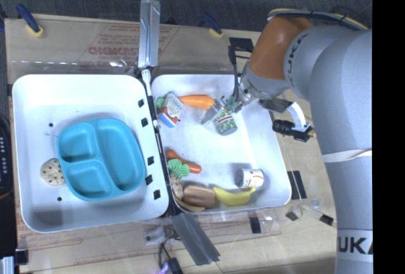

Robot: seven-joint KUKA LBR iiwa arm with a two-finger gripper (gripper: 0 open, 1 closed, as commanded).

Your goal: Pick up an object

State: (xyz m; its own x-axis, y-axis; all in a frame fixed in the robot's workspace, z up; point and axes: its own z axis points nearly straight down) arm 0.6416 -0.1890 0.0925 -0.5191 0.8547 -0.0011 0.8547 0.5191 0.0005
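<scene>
End effector [229, 108] directly over green-patterned packet [226, 121], right bin [269, 146]

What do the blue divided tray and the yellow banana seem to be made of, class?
The blue three-compartment divided tray looks like moulded plastic: even colour, rounded ridges and a soft sheen. The yellow banana in the right white bin is probably toy plastic or rubber, smooth and evenly coloured, though the view cannot settle it.

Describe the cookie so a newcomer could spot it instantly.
Start at the left bin, which holds a blue divided plate. Look at the plate's lower left edge: the cookie lies there on the white floor. It is the small round tan disc with dark specks, the only food in that bin.
</scene>
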